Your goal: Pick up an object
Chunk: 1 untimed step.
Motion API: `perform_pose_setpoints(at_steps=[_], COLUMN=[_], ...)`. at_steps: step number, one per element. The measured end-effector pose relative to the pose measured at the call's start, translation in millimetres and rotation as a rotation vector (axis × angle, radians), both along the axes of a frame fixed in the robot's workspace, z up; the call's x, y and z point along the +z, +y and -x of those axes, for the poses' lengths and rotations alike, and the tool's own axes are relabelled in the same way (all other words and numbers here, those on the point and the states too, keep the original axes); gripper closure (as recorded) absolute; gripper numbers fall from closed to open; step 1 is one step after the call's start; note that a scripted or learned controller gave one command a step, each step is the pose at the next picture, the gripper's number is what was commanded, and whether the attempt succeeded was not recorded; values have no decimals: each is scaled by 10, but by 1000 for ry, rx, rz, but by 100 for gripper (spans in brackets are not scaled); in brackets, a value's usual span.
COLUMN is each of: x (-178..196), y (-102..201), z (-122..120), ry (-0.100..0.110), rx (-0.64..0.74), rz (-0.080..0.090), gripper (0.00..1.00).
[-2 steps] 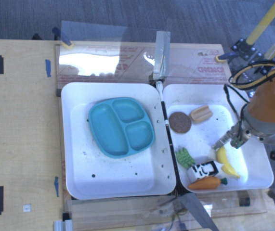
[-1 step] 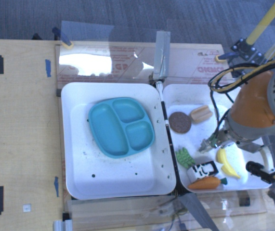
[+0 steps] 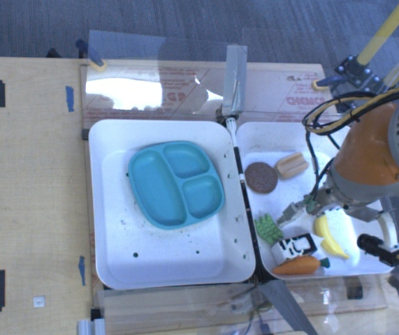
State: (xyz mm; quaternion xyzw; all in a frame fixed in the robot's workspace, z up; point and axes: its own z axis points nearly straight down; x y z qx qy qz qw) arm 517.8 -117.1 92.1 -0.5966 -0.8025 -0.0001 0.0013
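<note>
Objects fill the right bin (image 3: 283, 135): brown disc (image 3: 260, 177), wooden block (image 3: 291, 165), green toy (image 3: 267, 227), banana (image 3: 328, 236), carrot (image 3: 298, 265). The claw (image 3: 291, 213) hovers between them, its opening too unclear to tell. A blue divided plate (image 3: 176, 183) sits in the left bin (image 3: 108, 187).

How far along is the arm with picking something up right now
Nothing looks picked yet. The brown disc, wooden block, green toy, banana and carrot all lie in the right bin. In hand: the gripper is low in that bin, beside the green toy and banana, with nothing visibly between its fingers. Left: grasp one and lift.
</note>
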Motion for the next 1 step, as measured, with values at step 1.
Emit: perform_pose_setpoints(at_steps=[1], x=[-5], y=[-722], z=[360], ry=[-13], rx=[47], rz=[9], gripper=[0])
